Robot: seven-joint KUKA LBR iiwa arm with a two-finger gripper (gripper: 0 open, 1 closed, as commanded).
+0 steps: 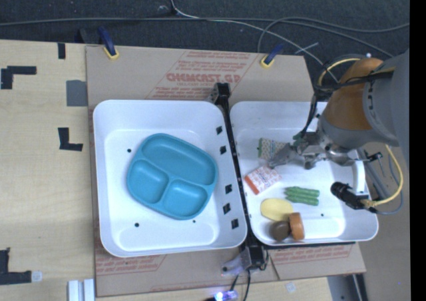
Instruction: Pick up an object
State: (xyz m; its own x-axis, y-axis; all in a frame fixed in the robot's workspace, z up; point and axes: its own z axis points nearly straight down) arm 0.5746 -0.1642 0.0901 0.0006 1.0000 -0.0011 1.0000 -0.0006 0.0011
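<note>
My pincer over the right bin

My arm [353, 110] reaches into the right bin [303, 114]; the left bin [106, 160] holds a blue sectioned plate [172, 176]. My pincer [285, 154] touches the green-patterned packet [269, 148]; its spread I cannot tell. Nearby lie a red-white packet [262, 178], green beans [302, 195], a yellow lemon [276, 209] and a brown-orange piece [287, 228].

"CHEMCAST GP" (red) on cardboard sheet [200, 76]

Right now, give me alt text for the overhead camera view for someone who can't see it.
The arm's tool reaches into the right bin near a green-patterned packet, above a red-and-white packet, green beans and a yellow lemon-like item. The left bin holds a blue divided plate.
</note>
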